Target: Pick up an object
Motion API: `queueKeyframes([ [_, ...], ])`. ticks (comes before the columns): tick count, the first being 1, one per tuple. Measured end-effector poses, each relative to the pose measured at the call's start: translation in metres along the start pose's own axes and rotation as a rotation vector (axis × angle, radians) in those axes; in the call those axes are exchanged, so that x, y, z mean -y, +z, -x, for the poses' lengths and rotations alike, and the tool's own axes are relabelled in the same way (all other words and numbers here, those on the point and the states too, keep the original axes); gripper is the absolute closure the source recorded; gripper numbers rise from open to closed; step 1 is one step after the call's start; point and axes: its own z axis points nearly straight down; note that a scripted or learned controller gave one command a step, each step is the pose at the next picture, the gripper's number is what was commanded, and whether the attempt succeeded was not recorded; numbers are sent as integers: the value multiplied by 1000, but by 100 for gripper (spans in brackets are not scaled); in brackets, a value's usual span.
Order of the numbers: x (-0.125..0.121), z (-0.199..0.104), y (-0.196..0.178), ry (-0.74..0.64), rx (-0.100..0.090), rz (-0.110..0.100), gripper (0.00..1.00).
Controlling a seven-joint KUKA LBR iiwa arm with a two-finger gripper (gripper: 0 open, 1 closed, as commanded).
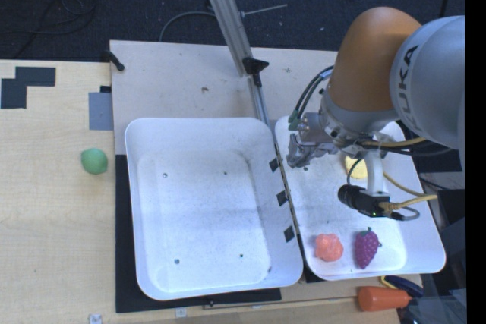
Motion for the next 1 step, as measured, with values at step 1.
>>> queueKeyframes([
  [1, 10, -40, 9, 1, 0, 1, 100],
])
